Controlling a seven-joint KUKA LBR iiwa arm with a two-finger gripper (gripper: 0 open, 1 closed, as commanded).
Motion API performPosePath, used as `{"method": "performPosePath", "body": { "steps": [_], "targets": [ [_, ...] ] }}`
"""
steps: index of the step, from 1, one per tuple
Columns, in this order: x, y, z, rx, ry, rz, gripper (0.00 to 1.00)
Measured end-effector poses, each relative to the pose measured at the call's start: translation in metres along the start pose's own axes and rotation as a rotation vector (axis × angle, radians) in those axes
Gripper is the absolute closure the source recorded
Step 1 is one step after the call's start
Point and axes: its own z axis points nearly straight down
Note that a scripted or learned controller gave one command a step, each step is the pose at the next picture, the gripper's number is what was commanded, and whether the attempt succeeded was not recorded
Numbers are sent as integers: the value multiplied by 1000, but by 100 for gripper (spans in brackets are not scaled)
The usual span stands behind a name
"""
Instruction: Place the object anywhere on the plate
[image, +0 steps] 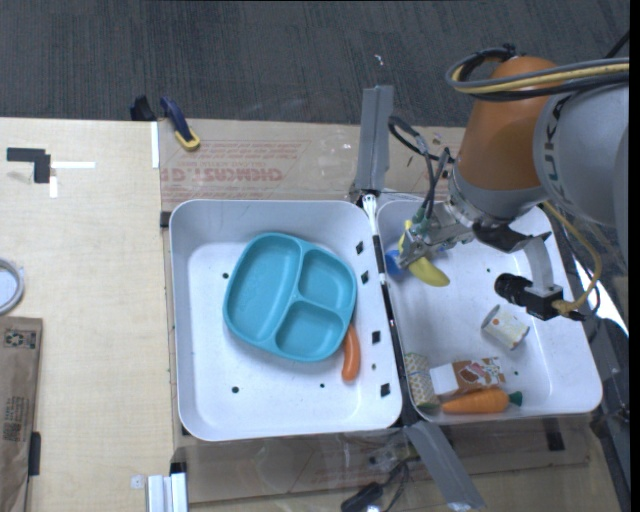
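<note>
Yellow banana (430, 272) under my gripper (418, 243), well right of the blue plate (290, 296).
Whether the fingers are spread or pinching, I cannot tell.

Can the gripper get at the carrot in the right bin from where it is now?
Probably yes: the carrot lies uncovered at the right bin's near edge, though a small packet crowds it.

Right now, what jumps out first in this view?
The blue three-compartment plate in the left bin, with an orange sausage beside its lower right rim. Then the gripper over the right bin, at a yellow banana. A carrot lies at that bin's near edge.
</note>
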Motion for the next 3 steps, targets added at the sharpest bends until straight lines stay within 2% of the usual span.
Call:
{"method": "performPosePath", "body": {
  "steps": [1, 2, 3],
  "targets": [
    [78, 50, 8, -3, -2, -100, 100],
    [78, 50, 8, -2, -2, -99, 0],
    [38, 0, -27, -1, -1, 64, 0]
  ]
}}
